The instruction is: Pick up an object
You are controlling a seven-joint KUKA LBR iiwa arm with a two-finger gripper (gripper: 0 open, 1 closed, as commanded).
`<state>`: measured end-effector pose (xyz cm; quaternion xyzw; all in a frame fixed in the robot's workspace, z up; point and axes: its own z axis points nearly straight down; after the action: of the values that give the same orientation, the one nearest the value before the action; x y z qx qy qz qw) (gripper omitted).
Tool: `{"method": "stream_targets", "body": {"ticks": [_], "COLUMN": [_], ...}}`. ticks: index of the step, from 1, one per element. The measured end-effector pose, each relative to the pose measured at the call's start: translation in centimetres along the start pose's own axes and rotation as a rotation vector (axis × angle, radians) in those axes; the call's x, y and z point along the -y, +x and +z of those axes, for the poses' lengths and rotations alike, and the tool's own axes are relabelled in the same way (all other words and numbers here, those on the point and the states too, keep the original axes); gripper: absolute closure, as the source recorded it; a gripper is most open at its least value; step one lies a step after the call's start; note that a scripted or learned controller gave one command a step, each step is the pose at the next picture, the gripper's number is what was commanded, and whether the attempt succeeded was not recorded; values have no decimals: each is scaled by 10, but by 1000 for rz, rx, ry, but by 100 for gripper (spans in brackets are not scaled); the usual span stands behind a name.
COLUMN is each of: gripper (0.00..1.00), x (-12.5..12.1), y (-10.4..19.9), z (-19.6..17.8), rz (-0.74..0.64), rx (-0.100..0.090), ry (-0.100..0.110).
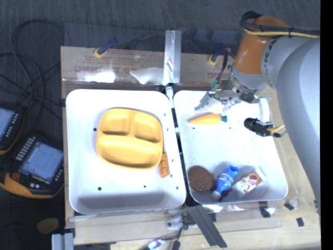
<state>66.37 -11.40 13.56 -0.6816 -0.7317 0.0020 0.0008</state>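
You see the gripper (214, 102) hanging over the right bin (270, 155), just above the carrot (205, 119); whether it is open, you cannot tell.

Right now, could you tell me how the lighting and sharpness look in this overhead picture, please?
Camera view: even, bright light washes out the two white bins, with glare on the clear plastic sheet behind them; soft shadows sit under the yellow divided plate and the orange toy carrot; the gripper looks slightly blurred, its fingers hard to read; the dark floor and cables are dim.
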Motion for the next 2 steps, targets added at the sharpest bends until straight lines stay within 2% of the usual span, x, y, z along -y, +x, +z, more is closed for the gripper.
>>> {"method": "stream_targets", "body": {"ticks": [1, 2], "gripper": [0, 100], "x": [12, 11], "y": [16, 16], "z": [47, 37], "rz": [-229, -230], "rx": [5, 5], "ry": [-10, -15]}}
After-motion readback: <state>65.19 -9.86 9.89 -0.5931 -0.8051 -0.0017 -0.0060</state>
